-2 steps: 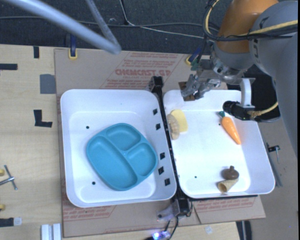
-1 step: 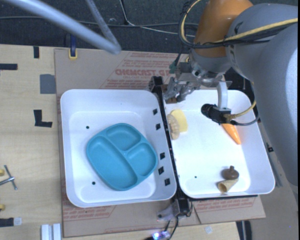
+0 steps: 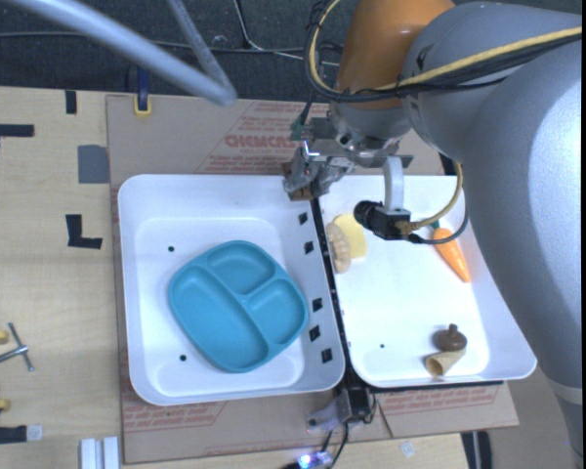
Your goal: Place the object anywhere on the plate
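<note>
A blue divided plate [image 3: 236, 304] lies in the left white bin [image 3: 137, 262]. The right white bin [image 3: 488, 350] holds a pale yellow toy food piece [image 3: 347, 239] near its left wall, an orange carrot [image 3: 453, 254] on its right side, and a small brown-topped cone [image 3: 447, 350] near the front. My gripper [image 3: 305, 179] hangs over the far end of the divider between the two bins, just up and left of the yellow piece. Nothing can be seen in its grasp.
The grey arm with its orange band [image 3: 391, 27] covers the back right of the view and part of the right bin. A black fitting with cables [image 3: 379, 219] hangs beside the yellow piece. A grey metal bar [image 3: 107, 32] crosses the top left.
</note>
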`<state>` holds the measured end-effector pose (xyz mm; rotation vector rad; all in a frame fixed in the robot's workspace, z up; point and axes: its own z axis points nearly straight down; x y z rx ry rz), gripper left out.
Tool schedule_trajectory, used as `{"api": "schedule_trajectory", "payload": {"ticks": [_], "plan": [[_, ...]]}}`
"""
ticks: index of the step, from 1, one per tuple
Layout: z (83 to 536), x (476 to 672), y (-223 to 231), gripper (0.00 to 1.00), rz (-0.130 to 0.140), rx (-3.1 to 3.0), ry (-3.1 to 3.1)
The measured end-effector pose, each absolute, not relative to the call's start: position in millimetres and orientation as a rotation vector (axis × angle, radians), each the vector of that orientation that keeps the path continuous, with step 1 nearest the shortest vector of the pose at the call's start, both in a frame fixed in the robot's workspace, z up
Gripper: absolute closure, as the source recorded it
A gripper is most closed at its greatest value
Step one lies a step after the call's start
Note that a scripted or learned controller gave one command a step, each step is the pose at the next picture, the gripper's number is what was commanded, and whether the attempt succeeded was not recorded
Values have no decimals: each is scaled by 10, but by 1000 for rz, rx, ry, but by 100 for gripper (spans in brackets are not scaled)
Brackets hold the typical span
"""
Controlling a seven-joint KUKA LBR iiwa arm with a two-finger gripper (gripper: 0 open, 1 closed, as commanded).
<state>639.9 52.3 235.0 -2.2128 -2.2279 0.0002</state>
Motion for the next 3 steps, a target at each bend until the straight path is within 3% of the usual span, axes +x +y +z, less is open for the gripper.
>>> {"api": "schedule_trajectory", "payload": {"ticks": [1,2,3], "plan": [[2147,6460,1033,100,3,-2213,-2227],[2230,6456,1045,100,2,-2218,-2223],[2227,6456,1043,0,3,-2219,-2223]]}}
